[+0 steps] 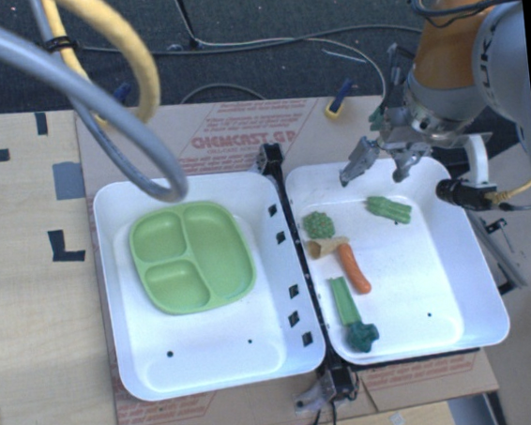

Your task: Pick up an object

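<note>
My gripper point(375, 173) hangs open over the far edge of the right bin point(459, 262), with nothing between its fingers. Just below and right of it lies a green pickle-like vegetable point(389, 209). Left of that sits a small broccoli head point(319, 224) with a tan piece point(326, 245) beside it. An orange carrot point(353, 268) lies in the bin's middle. A long green stalk with a dark floret point(351, 315) rests near the front.
The left bin point(140, 361) holds a green divided plate point(192, 257). A black divider point(290, 251) runs between the bins. A grey hose point(95, 112) and a yellow one point(125, 42) cross the top left. Cables lie behind the bins.
</note>
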Controlling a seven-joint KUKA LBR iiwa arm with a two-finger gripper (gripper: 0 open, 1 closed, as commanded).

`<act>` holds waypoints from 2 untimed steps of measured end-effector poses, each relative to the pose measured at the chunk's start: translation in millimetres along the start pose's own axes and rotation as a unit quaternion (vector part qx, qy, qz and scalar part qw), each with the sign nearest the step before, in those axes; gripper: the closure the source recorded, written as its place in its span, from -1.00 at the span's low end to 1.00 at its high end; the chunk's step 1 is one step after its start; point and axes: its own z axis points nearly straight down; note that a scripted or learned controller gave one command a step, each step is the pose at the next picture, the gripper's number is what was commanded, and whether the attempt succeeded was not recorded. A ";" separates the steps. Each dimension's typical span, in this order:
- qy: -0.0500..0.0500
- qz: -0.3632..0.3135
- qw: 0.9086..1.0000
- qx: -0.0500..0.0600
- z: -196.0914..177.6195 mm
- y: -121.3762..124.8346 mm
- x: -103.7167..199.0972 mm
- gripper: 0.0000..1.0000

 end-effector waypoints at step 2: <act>-0.001 -0.001 1.000 -0.005 36.8 0.2 5.2 -1.00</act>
